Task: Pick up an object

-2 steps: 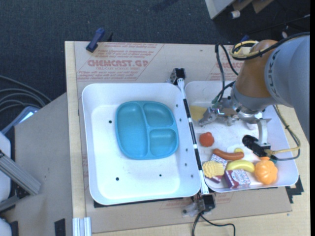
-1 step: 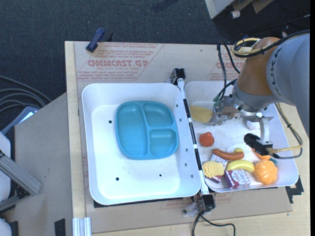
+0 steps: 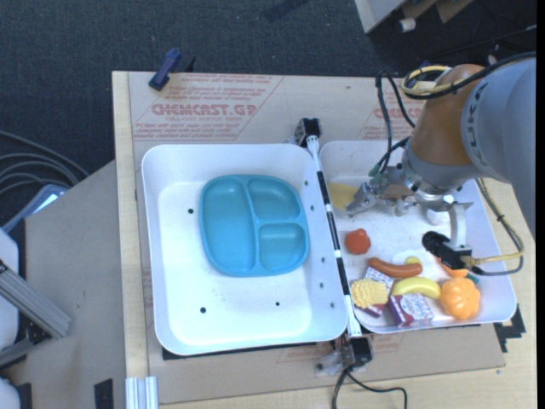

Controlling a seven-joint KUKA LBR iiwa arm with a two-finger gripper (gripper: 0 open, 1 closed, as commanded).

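Tomato (image 3: 358, 242) looks the likeliest pick, sitting alone on bare floor in the right bin (image 3: 502, 254), with room on every side. Starting at the left: the left bin (image 3: 162, 228) carries a blue tray (image 3: 254, 225) with its compartments bare, nothing to grab there. Across the divider, a yellow piece (image 3: 341, 196) lies against the right bin's far-left wall. Just past it the gripper (image 3: 373, 196) hovers low, and whether its fingers are spread or closed I cannot tell; nothing is visibly between them. Nearer us, the toy food bunches up: corn (image 3: 368, 293), sausage (image 3: 393, 268), banana (image 3: 415, 287), a purple-and-white packet (image 3: 411, 309), and an orange pumpkin (image 3: 461, 298) at the right, all touching or close to it. My read: skip that cluster, since fingers dropping in would likely nudge neighbours. Centre over the tomato, come straight down, and straddle it evenly, because a round piece will probably squirt sideways from an off-centre squeeze. The yellow piece by the wall is closer but looks awkward, hard against the side.
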